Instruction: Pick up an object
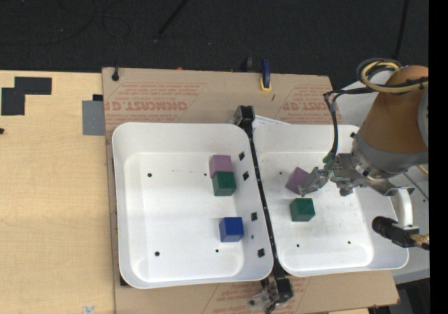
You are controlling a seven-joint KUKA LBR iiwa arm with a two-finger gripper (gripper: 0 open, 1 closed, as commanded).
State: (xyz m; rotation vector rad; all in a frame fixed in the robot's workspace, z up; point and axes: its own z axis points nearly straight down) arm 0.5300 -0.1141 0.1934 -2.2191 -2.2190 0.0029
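Camera view, looking down: bench (49, 187) w/ cardboard sheet (182, 99) under 2 white bins. Left bin (140, 250) holds purple block (220, 164) touching green block (224, 183), plus blue block (231, 228) nearer front. Right bin (336, 260) holds green cube (302, 209) & purple cube (299, 180). Arm (392, 124) reaches in from right; gripper (320, 180) sits right beside purple cube, possibly touching. Can't tell its state.

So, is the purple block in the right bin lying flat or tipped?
Tipped: the purple block sits askew by the tool, unlike the flat green block below it.
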